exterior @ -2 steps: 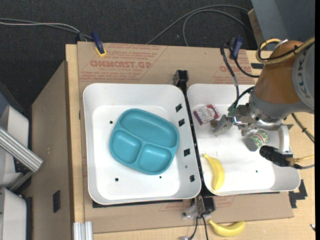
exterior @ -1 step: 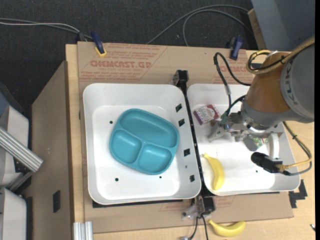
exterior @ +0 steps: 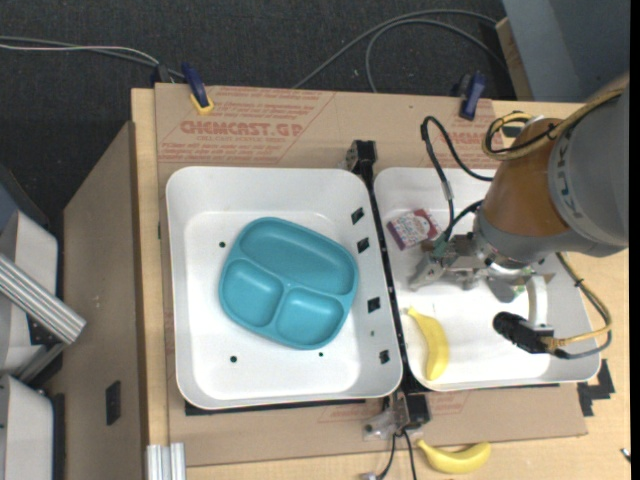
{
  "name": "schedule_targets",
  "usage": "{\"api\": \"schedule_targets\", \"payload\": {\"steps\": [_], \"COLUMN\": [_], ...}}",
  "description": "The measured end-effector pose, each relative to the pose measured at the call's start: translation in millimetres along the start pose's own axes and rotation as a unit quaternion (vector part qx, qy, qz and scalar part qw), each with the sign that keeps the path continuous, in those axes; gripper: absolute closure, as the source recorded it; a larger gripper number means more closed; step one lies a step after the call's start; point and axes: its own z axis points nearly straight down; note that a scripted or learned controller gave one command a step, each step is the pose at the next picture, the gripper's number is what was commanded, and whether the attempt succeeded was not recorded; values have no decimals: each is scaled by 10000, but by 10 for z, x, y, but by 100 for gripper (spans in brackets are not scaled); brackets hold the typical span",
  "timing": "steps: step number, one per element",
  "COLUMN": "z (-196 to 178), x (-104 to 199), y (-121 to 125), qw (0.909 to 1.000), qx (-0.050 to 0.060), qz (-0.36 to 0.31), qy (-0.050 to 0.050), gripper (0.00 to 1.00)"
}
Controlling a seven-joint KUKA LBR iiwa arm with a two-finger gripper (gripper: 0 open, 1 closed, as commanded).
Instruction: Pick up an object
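Grey gripper (exterior: 447, 265) hovers by the purple packet (exterior: 411, 228), spread unclear; slick wrapping might slip, or it nudges the banana (exterior: 432, 344).

The blue divided plate (exterior: 288, 281) takes the middle of the left bin (exterior: 190, 298), leaving its rim strip open. In the right bin (exterior: 470, 368), a banana (exterior: 433, 344) lies at seven o'clock and a small packet (exterior: 410, 229) at ten o'clock.

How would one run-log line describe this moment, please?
arm: over right bin | end effector: low, beside purple packet | banana: lying free in right bin | blue divided plate: in left bin | grasp: none seen
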Motion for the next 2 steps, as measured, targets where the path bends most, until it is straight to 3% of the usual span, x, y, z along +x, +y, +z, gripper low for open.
{"api": "schedule_targets", "payload": {"steps": [1,2], "z": [-123,-764], "x": [4,1], "y": [10,47], "qw": [10000,10000], "qx": [-18,-57], "qz": [0,-8], "qy": [2,-15], "gripper": [100,100]}}
